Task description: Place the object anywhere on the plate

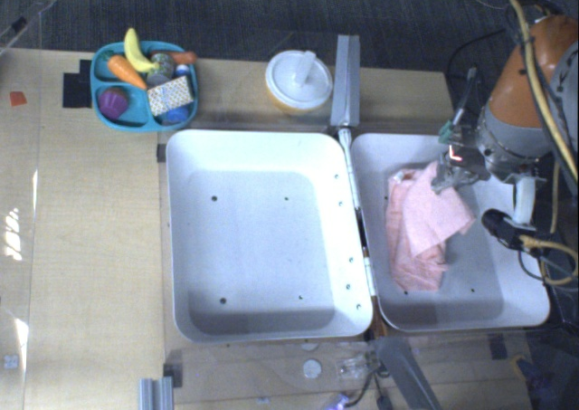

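A crumpled pink cloth (422, 227) lies in the right bin (516, 304), toward its left side. My gripper (449, 178) is low over the cloth's upper right corner and touches or nearly touches the fabric there. The cloth's top edge rises toward the gripper. A blue divided plate (101, 116) sits on the bench at the far upper left, beyond the left bin. It carries a toy banana (137, 52), a carrot (125, 71), a purple piece (113, 101) and a speckled block (171, 93).
The left bin (253, 236) stands between the plate and the right bin. A white lidded bowl (298, 80) sits behind the bins, next to a grey metal post (346, 82). Cables hang along the arm (534, 82) at right.
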Tool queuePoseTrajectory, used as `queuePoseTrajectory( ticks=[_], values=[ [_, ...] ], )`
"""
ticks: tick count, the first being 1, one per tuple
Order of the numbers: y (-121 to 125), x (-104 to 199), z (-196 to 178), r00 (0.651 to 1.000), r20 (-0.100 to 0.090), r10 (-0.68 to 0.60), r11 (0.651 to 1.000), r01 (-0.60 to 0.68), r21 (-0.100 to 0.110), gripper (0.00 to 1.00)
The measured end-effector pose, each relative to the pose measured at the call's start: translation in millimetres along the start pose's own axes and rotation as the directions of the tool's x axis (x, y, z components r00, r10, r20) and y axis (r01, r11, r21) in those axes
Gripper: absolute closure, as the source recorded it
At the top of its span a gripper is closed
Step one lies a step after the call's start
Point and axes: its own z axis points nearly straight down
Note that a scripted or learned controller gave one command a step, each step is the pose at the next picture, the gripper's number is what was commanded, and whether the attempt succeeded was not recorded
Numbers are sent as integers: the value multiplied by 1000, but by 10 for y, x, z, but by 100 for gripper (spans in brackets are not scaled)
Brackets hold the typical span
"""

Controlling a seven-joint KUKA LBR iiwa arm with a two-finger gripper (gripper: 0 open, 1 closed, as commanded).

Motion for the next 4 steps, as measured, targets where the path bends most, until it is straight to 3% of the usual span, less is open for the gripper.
queuePoseTrajectory(
  ticks=[1,2,3,4],
  values=[
    [9,18,-228,1000,1,-6,1000,6,1,100],
    [-123,529,-130,917,0,-399,917,399,2,100],
    [-280,1014,-56,688,-1,-725,688,725,2,100],
    [-424,1447,-44,350,0,-937,350,937,-1,100]
  ],
)
